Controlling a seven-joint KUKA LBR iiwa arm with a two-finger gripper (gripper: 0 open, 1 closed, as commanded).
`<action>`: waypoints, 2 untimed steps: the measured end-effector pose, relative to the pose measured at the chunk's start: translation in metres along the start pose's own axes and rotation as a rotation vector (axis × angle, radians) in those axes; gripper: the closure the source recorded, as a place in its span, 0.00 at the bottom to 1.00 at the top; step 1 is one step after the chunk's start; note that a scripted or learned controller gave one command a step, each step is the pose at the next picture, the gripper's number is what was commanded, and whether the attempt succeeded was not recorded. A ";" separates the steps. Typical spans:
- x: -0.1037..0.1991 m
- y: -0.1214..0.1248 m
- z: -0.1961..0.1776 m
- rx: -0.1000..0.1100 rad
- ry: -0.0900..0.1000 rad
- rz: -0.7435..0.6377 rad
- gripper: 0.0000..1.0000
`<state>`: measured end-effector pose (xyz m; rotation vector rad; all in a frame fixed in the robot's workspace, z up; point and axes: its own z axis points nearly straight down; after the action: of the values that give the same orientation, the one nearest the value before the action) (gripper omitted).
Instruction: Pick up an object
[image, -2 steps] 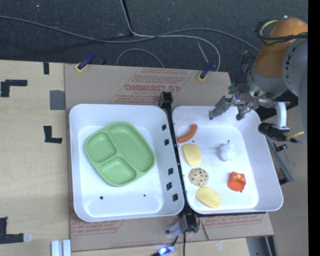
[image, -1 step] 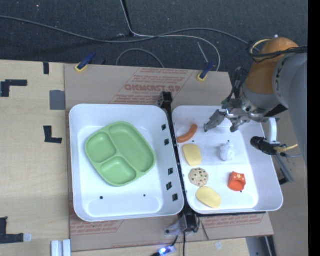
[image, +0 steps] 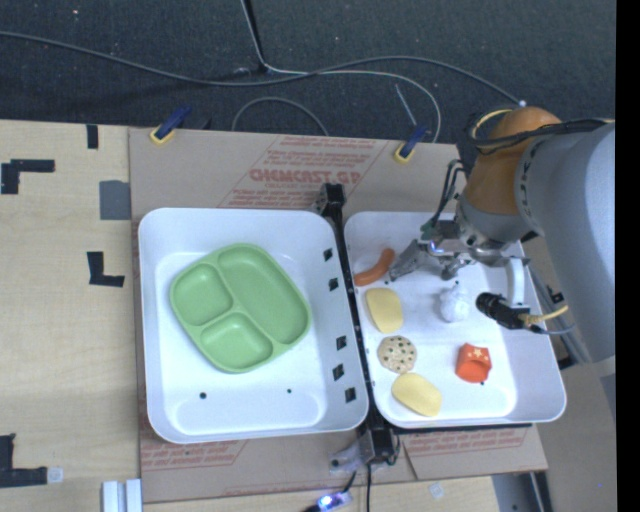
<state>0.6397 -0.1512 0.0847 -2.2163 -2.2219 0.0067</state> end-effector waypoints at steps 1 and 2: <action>0.000 0.001 -0.001 -0.005 -0.002 0.000 0.00; 0.000 0.001 -0.011 -0.007 -0.002 -0.001 1.00</action>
<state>0.6406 -0.1507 0.0960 -2.2198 -2.2272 0.0018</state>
